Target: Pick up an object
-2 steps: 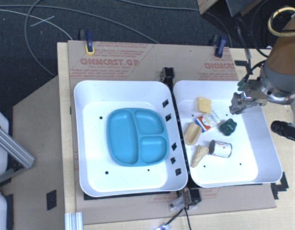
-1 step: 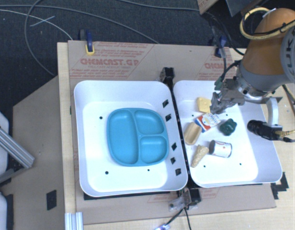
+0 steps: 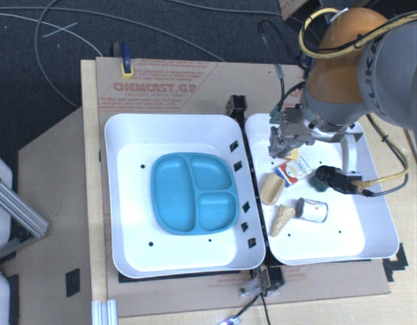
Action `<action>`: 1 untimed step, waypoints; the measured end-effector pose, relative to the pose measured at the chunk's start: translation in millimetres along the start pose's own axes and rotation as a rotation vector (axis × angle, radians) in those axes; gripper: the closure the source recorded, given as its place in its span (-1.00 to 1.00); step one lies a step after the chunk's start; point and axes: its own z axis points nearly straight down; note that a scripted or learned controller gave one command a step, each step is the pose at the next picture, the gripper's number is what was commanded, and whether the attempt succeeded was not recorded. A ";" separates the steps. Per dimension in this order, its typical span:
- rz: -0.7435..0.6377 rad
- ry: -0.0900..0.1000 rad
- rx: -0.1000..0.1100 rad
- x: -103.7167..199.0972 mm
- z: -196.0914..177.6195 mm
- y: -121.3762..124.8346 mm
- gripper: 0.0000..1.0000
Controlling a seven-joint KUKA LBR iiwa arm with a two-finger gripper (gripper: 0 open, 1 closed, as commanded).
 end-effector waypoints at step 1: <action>-0.002 0.001 -0.003 51.3 -10.6 8.4 1.00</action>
